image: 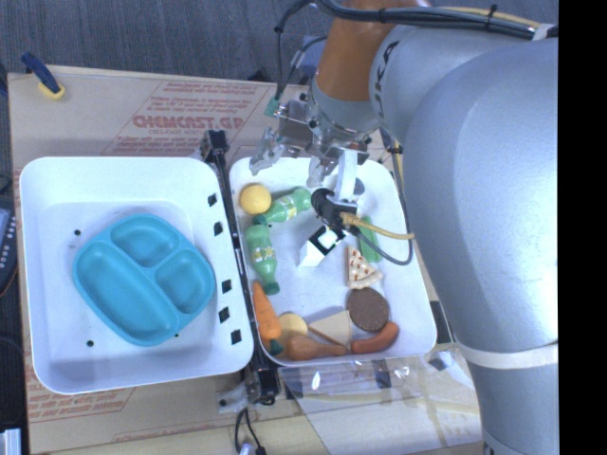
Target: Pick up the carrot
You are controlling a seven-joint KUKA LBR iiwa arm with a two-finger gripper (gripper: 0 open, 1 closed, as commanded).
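Orange carrot [266,313] lies by the right bin's [413,282] left wall; looks light, stiff, slick, so I'd pinch mid-body. Whether the gripper [327,173] is apart, I cannot tell.

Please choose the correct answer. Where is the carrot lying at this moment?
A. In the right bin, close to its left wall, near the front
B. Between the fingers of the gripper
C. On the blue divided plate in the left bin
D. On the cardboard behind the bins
A: the carrot lies in the right bin along its left wall, apart from the gripper further back.
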